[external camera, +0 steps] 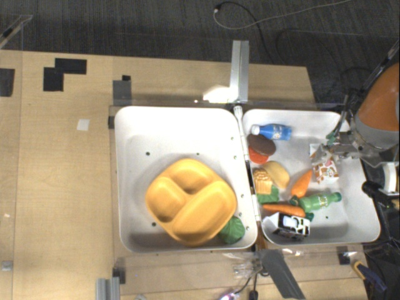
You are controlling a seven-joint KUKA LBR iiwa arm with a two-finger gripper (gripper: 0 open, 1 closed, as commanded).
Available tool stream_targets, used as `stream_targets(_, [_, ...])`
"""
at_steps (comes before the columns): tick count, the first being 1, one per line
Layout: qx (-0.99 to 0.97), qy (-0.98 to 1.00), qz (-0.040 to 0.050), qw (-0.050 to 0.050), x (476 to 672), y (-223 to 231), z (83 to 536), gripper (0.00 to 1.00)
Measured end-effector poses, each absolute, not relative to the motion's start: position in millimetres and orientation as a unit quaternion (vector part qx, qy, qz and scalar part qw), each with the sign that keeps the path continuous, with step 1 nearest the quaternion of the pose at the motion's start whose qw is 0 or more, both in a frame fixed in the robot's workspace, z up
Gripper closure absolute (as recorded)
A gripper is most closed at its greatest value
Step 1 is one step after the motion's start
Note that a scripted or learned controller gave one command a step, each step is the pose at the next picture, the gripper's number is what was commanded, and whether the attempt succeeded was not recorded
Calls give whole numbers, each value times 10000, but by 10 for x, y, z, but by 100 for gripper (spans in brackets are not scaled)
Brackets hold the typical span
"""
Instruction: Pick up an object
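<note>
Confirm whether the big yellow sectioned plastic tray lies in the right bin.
No, the big yellow sectioned plastic tray lies in the left white bin, beside a green item.

Robotics lab. Wooden bench [56, 186] carries two white bins [131, 167], metal post [240, 74] at 12 o'clock. Cable [275, 14] loops over dark carpet [125, 11] at 1 o'clock. Black tape marks [62, 72] at 10 o'clock.

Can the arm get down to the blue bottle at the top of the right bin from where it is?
Probably yes. The blue bottle lies alone near the right bin's far wall, nothing on it, and the gripper hangs just beside it.
</note>
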State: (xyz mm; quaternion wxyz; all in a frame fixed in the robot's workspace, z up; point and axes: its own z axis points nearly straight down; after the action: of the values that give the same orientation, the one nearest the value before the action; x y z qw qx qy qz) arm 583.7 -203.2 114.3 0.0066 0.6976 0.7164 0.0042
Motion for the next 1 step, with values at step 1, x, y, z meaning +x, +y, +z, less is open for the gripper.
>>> stream_targets(1, [6412,7671,66,174,5461,-1763,977,100])
